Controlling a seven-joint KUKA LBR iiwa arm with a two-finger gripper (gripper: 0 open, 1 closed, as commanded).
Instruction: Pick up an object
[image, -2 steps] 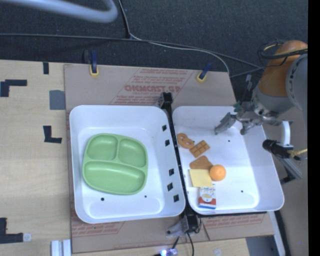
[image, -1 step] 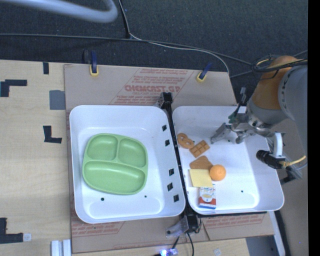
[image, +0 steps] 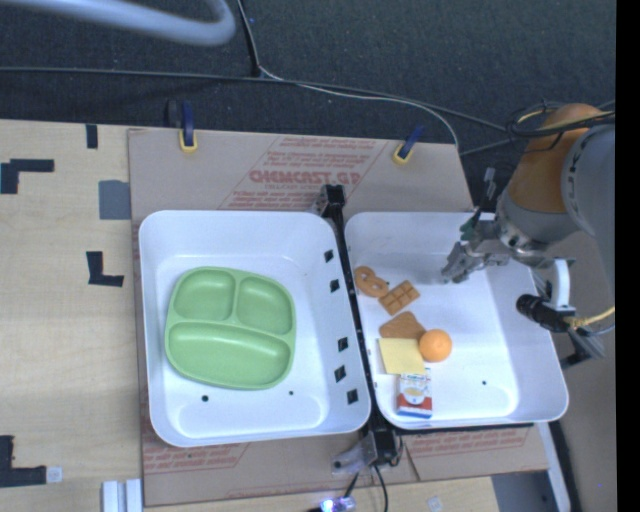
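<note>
Right bin (image: 500, 390): a cluster of small play-food items lies at its left-centre, close to the divider between the bins. The candidates are an orange ball (image: 435, 345), a yellow square block (image: 401, 355) touching a brown toast-shaped piece (image: 402, 326), a waffle-patterned brown piece (image: 400, 296), a pretzel-shaped piece (image: 369, 281), and a small red-and-white carton (image: 414, 393) nearest the front rim.

Handling, judged from appearance: all look light, rigid and not fragile. The orange ball is round and smooth, likely to roll or slip out unless it is pinched across its middle. The flat pieces lie low against the bin floor and offer little edge; the yellow block, pressed against the toast piece, gives poor clearance on that side. The carton appears the soundest choice: boxy, with parallel sides, standing apart enough to be taken across its narrow width.

The tool (image: 462, 262) sits over the upper part of the right bin, above and to the right of the cluster, clear of every item. Nothing is seen in it; its opening cannot be determined at this resolution.

Left bin (image: 240, 225): holds a green compartment plate (image: 231, 328), lying flat.
</note>
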